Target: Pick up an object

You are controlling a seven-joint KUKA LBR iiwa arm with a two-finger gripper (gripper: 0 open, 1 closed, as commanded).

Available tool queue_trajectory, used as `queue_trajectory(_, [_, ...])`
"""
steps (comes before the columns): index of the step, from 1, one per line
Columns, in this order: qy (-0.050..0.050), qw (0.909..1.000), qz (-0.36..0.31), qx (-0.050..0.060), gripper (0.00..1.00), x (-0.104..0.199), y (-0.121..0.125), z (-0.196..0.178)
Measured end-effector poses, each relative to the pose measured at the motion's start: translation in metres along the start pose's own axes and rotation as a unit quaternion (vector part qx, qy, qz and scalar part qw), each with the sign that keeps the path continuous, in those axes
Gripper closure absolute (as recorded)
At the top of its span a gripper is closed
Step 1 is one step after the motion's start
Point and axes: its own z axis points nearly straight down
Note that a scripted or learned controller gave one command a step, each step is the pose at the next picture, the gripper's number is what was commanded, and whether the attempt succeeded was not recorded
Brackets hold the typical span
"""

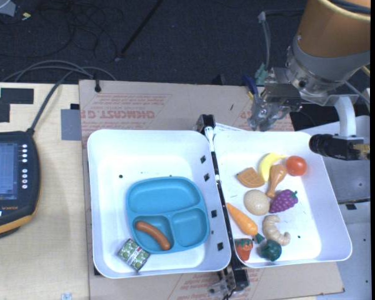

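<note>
The arm (pixel 334 24) comes in from the upper right, its orange band uppermost and the grey wrist below it, angled down and to the left. The hand (pixel 267 114) hangs at the far edge of the right bin (pixel 337 230), above its back rim and well apart from the toys. Nothing sits between its fingers; whether they stand wide or narrow cannot be told, as they blur together against the cardboard.

In the right bin lies a cluster of toy food: a tomato (pixel 295 165), a banana (pixel 270 162), a drumstick (pixel 276 177) touching the banana, a bread slice (pixel 250 178), an egg (pixel 257 202), grapes (pixel 284 200) just beside the egg, a carrot (pixel 242 219), a pale knobbly piece (pixel 275 227), a strawberry (pixel 244 248) and a dark green piece (pixel 270 250).

The left bin (pixel 106 167) holds a blue tray (pixel 165 195) with a sausage (pixel 153 235) in its near left compartment, and a small green packet (pixel 133 254) near the tray's front corner.

A pendant (pixel 9 180) rests on the bench (pixel 50 267) at the left.
</note>
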Motion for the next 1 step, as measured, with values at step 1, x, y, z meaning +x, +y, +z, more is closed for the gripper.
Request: queue_trajectory(1, [-0.002,1.0,0.007,-0.003,1.0,-0.0442,-0.0406,0.0184])
